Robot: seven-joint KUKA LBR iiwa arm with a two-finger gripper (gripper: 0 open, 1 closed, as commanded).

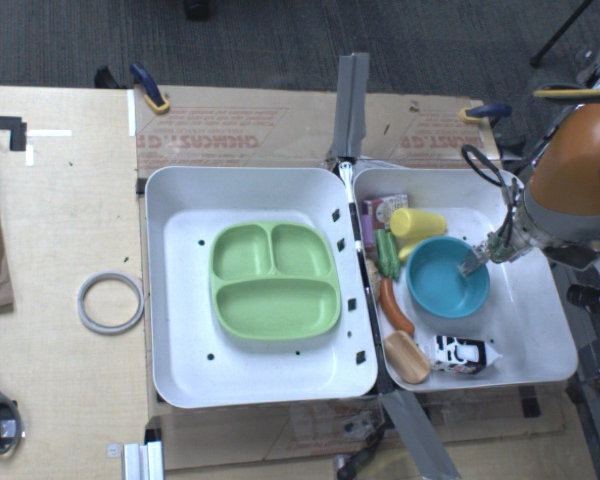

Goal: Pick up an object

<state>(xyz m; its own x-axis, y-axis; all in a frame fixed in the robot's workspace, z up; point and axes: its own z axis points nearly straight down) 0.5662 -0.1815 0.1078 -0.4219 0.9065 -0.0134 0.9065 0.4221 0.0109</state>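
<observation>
Blue bowl (447, 278) sits centre-right of frame in the right bin (540, 353), yellow cup (416, 223) just above it, carrot (396, 308) at its left. Gripper (477, 260) is over the bowl's right rim; can't tell its opening. Judgement: straddle the rim wall, one finger inside, close before lifting straight up.

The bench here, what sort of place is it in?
Probably a robotics lab or test cell: a robot arm reaches over two white bins holding toy food and a green divided plate, with clamps gripping cardboard on the bench.
</observation>
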